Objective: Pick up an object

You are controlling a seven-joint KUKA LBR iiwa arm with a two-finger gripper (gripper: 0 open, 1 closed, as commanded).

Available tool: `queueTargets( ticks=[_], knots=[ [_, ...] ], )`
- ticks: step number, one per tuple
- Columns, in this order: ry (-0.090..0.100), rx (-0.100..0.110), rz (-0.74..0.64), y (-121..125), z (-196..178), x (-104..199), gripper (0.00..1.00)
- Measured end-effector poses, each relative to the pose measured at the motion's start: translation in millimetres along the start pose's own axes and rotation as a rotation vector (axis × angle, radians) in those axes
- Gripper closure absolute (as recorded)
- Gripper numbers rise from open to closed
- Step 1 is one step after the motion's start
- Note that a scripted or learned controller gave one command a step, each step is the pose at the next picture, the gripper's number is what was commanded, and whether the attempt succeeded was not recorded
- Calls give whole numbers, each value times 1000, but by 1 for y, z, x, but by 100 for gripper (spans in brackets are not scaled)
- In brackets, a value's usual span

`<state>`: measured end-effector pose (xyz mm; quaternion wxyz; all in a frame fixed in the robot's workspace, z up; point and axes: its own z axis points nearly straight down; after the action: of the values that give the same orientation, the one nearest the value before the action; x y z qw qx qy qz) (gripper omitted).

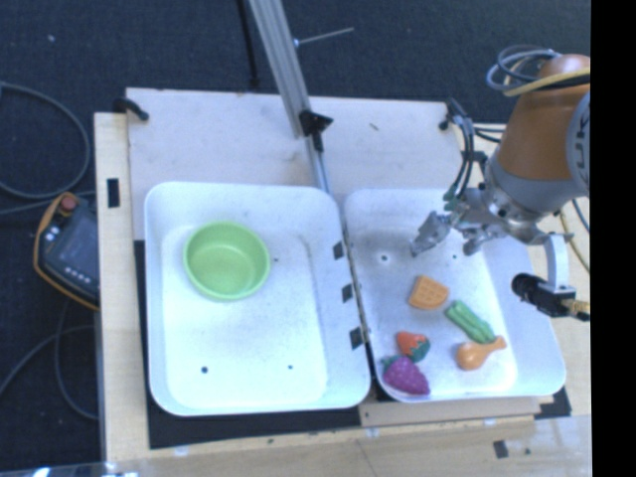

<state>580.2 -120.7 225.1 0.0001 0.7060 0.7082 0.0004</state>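
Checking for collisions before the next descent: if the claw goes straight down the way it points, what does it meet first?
Probably bare floor of the right bin; the claw hangs above the orange waffle toy, though depth is unclear.

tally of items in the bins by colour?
Green: 2, bowl in the left bin, green vegetable in the right bin
Orange: 2, waffle-like piece, drumstick-shaped piece
Red: 1, strawberry-like piece
Purple: 1, grapes
Total: 6
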Motion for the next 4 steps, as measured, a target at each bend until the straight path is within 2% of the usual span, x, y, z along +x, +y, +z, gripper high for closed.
queueTargets(
  ticks=[1,2,3,4],
  knots=[
    [0,-1,1,0,0,0,0],
    [-2,5,4,5,61,-4,0],
    [-3,4,4,0,105,-11,0],
    [-3,1,6,0,125,-12,0]
  ],
)
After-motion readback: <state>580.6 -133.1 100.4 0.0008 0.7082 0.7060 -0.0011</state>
